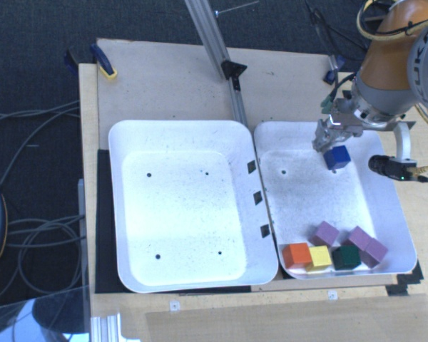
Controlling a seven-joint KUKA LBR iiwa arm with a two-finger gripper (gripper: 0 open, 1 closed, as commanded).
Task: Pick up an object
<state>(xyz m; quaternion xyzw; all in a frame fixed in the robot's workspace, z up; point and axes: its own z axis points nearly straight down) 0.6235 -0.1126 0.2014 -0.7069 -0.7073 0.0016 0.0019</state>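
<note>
A blue block sat clenched between the fingers of the gripper, above the right bin. Five other blocks clustered at that bin's near edge.

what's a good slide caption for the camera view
Two-finger gripper holds a small blue cube above the right white bin, five coloured blocks clustered at its near edge.

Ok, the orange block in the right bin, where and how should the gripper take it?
Probably from straight above, with the fingers closing on the orange block across its near and far faces. The yellow block touches its right side and the right bin wall crowds its left and near sides.
</note>
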